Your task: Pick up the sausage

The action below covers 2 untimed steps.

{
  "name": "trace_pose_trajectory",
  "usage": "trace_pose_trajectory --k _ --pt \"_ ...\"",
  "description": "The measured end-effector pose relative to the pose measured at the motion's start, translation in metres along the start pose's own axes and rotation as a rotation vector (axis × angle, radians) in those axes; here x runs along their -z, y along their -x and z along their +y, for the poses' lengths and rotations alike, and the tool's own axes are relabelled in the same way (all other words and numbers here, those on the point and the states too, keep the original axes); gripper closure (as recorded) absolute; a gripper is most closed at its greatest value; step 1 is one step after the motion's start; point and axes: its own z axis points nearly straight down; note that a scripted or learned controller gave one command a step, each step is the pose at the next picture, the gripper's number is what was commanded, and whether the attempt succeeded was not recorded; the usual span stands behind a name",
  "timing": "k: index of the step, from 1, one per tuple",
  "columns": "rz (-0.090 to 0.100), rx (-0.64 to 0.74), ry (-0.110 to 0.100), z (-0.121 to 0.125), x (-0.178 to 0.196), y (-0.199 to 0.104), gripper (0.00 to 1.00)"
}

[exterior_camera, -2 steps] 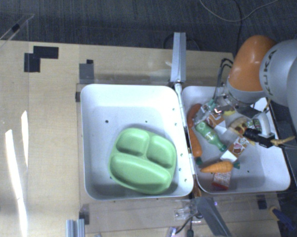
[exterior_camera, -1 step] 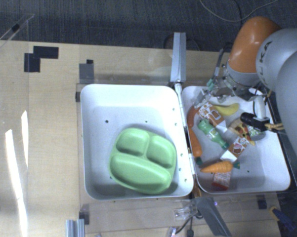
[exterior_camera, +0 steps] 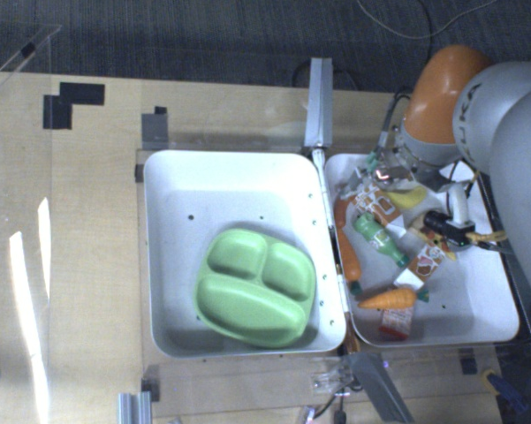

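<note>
The sausage (exterior_camera: 346, 244) is a long orange-brown link lying lengthwise against the left wall of the right bin (exterior_camera: 477, 312). My gripper (exterior_camera: 379, 173) hangs over the far end of that bin, above a heap of small items. It stands up and to the right of the sausage's far end, apart from it. The grey arm with its orange band (exterior_camera: 446, 91) comes in from the right and hides the bin's far right corner.
A green bottle (exterior_camera: 378, 239), a banana (exterior_camera: 407, 197), a carrot (exterior_camera: 388, 299), a red-and-white packet (exterior_camera: 395, 323) and other small packets crowd the right bin. A green divided plate (exterior_camera: 256, 285) lies in the left bin (exterior_camera: 185, 193). A metal post (exterior_camera: 319, 104) rises between the bins.
</note>
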Motion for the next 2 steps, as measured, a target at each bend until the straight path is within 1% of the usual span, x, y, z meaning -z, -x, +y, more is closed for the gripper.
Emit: trace_pose_trajectory --k 1,2 --pt "0.005 0.172 -0.020 -0.047 -0.011 -0.007 0.00" --pt "0.004 0.126 -0.021 -0.103 -0.009 0.009 0.00"
